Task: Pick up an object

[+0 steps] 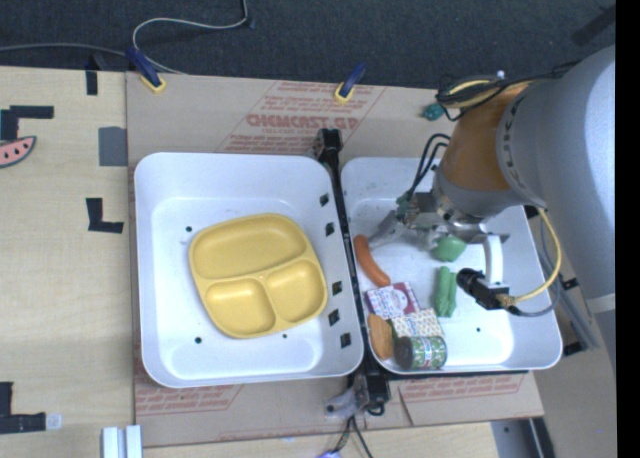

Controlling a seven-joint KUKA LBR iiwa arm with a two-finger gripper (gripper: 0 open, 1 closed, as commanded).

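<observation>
One small tin (pixel 427 351), two packets (pixel 393 300), one carrot (pixel 372 260), one yellow tray (pixel 258 273), gripper (pixel 432 229) state untellable.

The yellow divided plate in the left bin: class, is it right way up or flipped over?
Right way up. The yellow divided plate shows three sunken compartments with raised rims facing the camera, lying flat in the left bin.

Cardboard-covered bench (pixel 70 276) bears two white bins (pixel 160 276).

Your arm (pixel 560 136) runs off the picture's right edge and hides the right bin's (pixel 500 346) far corner. A pale green object (pixel 450 245) sits half covered beneath the wrist. The end effector's (pixel 405 221) fingers are too blurred to read.
</observation>
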